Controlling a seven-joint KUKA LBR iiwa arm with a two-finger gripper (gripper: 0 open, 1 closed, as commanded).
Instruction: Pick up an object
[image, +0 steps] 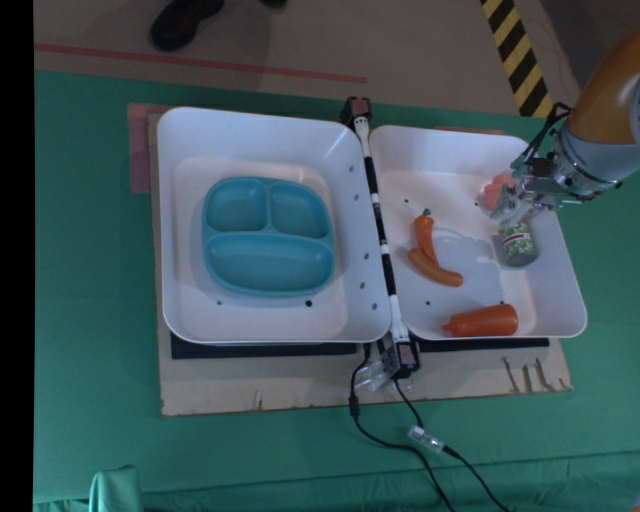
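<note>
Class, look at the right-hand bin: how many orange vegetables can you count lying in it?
3: a chilli and a sausage-shaped piece near the divider, and a carrot by the front wall. The arm may hide more.

The things to pick lie in the right bin (560, 300). A small orange pepper (425, 235) with a green stem at its top end lies near the bin's left side, pointing down toward an orange sausage (435, 268) that lies at a slant just below it, the two touching or nearly so. A larger orange carrot (482, 320) lies lengthwise near the front wall. A small speckled jar (516, 243) sits toward the right side, and a pinkish-orange object (493, 190), too blurred to name, lies just above it.
</note>
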